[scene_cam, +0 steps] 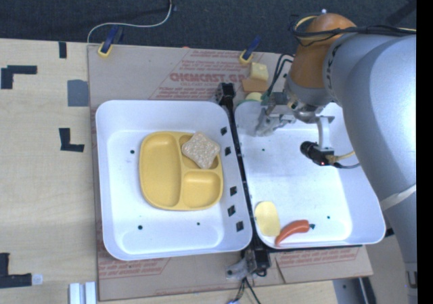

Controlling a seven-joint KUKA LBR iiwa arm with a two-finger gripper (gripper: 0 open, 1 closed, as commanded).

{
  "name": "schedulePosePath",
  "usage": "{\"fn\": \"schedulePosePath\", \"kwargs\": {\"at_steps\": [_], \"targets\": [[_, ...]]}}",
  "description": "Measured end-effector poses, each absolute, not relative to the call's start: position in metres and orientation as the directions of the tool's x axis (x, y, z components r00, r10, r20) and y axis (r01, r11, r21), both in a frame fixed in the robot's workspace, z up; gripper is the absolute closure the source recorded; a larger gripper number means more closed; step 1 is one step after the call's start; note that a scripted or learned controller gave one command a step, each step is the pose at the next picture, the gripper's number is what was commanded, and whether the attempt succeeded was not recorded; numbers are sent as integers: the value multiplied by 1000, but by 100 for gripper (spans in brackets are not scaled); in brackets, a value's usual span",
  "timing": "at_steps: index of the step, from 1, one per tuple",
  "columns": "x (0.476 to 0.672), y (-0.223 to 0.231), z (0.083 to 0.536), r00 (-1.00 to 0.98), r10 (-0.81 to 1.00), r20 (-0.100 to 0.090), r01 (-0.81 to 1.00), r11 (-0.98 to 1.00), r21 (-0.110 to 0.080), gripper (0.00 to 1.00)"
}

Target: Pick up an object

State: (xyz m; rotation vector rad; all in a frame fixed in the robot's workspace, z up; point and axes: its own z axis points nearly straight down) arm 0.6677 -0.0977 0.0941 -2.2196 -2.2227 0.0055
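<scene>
Near right bin's far rim, gripper (hovering).

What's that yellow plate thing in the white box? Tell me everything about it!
The yellow tray looks like smooth plastic with rounded corners and three compartments: one long one on the left and two smaller ones on the right. It lies flat in the left bin, near the middle. A speckled tan block, like a sponge or cracker, sits in its upper-right compartment.

Even, bright overhead light, soft shadows, slightly grainy but sharp throughout.
</scene>
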Motion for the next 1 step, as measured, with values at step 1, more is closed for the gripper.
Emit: {"fn": "schedulePosePath", "kwargs": {"at_steps": [1], "targets": [[668, -98, 94, -2, 1000, -2, 1000, 2, -3, 0]]}}
